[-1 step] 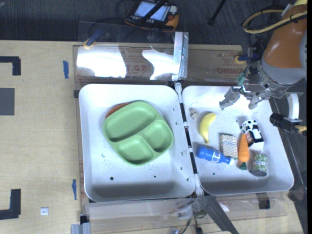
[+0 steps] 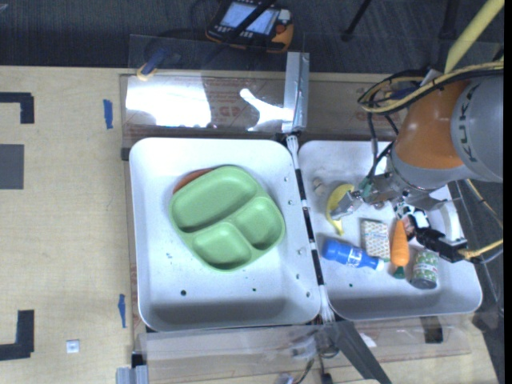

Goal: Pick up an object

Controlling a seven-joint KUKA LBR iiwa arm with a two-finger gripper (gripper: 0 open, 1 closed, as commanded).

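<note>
Two shallow white bins side by side on a pale wooden surface point(image 2: 56, 238), seen from above at a slant. In the left bin point(image 2: 152, 294): a green divided plate point(image 2: 227, 217) with three compartments, tilted, resting over something orange-red point(image 2: 189, 179) peeking out at its upper left edge. In the right bin point(image 2: 456, 294): a cluster of small things. A yellow banana-like piece point(image 2: 339, 196) near the bin's left middle, a blue bottle point(image 2: 350, 254) lying on its side just below it, a small speckled rectangular block point(image 2: 374, 235) between bottle and carrot, an orange carrot point(image 2: 398, 243) lying roughly lengthwise, and a small greenish can point(image 2: 425, 269) just to the right of the carrot's lower end. Grey arm point(image 2: 480, 126) with orange band point(image 2: 428, 138) reaching in from the right, above the right bin's upper right part. Pincer point(image 2: 382, 190) low over the bin, close beside the yellow piece and above the speckled block. Cannot tell whether released or clenched; nothing plainly seen between the tips. Behind the bins, a clear panel point(image 2: 208, 94) with glare and a handheld controller point(image 2: 248, 22) on the dark floor beyond. Yellow cables point(image 2: 400, 90) looping beside the arm.
</note>
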